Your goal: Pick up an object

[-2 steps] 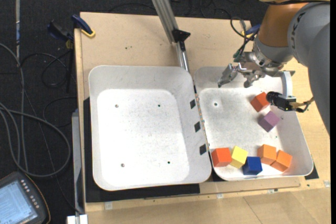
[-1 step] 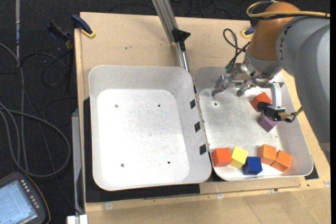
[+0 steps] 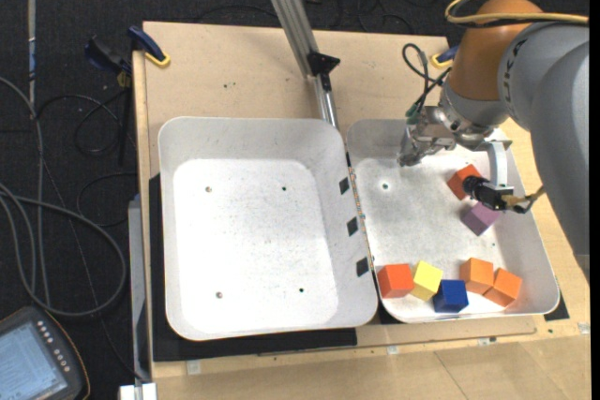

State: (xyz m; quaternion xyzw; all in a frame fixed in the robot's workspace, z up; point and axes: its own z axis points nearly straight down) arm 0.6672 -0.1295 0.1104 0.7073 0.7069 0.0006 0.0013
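My gripper (image 3: 411, 153) hangs over the far left part of the right bin (image 3: 375, 138), with bare bin floor below it. A red-orange block (image 3: 461, 181) and a purple block (image 3: 480, 218) lie to its right, partly under the arm's wrist. Along the bin's near edge sit an orange block (image 3: 396, 279), a yellow block (image 3: 427, 278), a blue block (image 3: 451, 295) and two more orange blocks (image 3: 478, 273) (image 3: 507, 286). None of the blocks touches the gripper.
The left bin (image 3: 187, 140) stands beside the right one, with black clips along the shared rim (image 3: 352, 211). A slanted metal pole (image 3: 291, 5) crosses the bench's far side. The grey arm (image 3: 553, 80) covers the right bin's far right corner.
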